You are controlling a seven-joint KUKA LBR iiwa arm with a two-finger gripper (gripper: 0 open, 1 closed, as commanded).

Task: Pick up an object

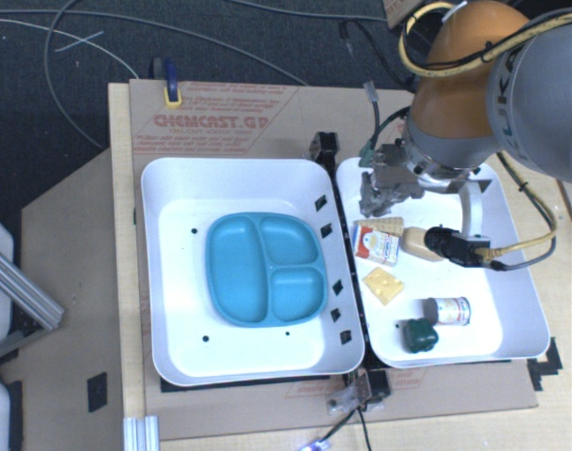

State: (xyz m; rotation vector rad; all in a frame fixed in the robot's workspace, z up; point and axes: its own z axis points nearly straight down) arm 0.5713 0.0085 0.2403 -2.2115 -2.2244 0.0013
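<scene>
The gripper [378, 198] hangs low in the right bin's [520, 294] upper left, its jaws' state impossible to tell; just below lie a red-and-white packet [376, 245], yellow wedge [383, 285], small jar [449, 310] and green block [419, 335]; a blue divided plate [267, 268] fills the left bin [173, 205].

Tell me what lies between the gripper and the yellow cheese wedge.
In the camera view, the red-and-white packet lies between the gripper and the yellow cheese wedge.
</scene>
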